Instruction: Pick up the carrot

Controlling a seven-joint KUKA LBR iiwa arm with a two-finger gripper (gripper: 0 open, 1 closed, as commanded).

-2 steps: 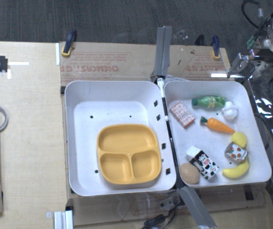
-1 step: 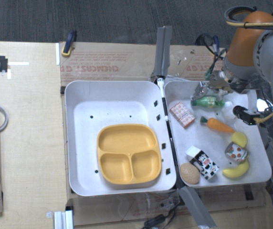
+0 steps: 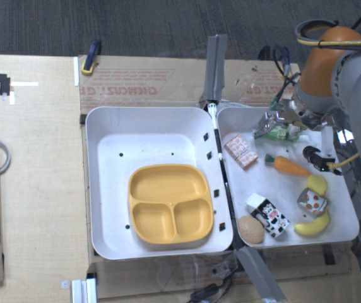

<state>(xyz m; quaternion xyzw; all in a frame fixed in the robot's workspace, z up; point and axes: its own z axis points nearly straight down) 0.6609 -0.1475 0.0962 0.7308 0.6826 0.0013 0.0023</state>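
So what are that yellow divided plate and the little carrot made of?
The yellow divided plate looks like molded plastic: one even color, soft sheen, rounded compartment walls. The carrot seems to be a plastic toy, uniformly smooth orange with a small green tip, though the view is too coarse to be sure.

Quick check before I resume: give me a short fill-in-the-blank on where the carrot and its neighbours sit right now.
1. The carrot lies in the ____ bin.
2. The yellow tray has ____ compartments.
3. The banana lies nearer the bin's ____ edge than the carrot does.
4. The gripper hovers near the right bin's ____ edge.

Missing words: right; three; front; back
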